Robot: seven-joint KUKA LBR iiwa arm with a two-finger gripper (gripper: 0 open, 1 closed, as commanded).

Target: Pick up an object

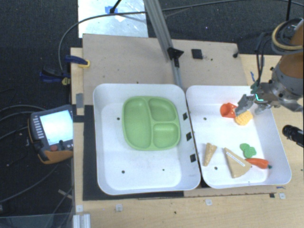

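Observation:
The right bin point(273, 127) holds several toy foods. An orange piece point(228, 109) and a yellow corn-like piece point(243, 118) lie together near its far side. Toward the near side lie a tan cone point(209, 153), a tan wedge point(236, 163) and an orange carrot point(258, 163) with a green top point(247, 150). My gripper point(253, 106) hangs over the far right part of this bin, just above and right of the yellow piece. Its fingers point(245, 102) stand open, with nothing between them.
The left bin point(109, 175) holds a green divided plate point(152, 122). A grey pole point(159, 23) slants over the back of the bench. A handheld pendant point(52, 132) and cables lie to the left of the bench.

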